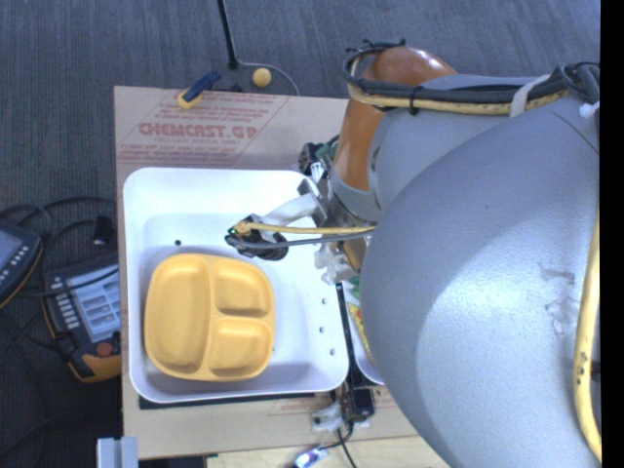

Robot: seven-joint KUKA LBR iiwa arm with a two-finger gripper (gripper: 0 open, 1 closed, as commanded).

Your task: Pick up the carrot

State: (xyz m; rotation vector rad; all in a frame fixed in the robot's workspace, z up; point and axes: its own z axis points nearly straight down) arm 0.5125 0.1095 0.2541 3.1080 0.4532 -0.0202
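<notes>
My gripper [330, 259] hangs over the divide between the two bins, just right of the left bin's [195, 193] inner wall. The grey arm and its orange band [366, 149] cover most of it. The arm's bulk hides nearly all of the right bin [357, 359], of which a thin strip of the left rim shows. A sliver of something yellow-green [353, 310] peeks out along that strip; what it is cannot be told.
A yellow divided plate [208, 313] lies in the front left of the left bin. The bins rest on a cardboard sheet [205, 125]. A handheld controller and cables [83, 305] lie on the floor to the left.
</notes>
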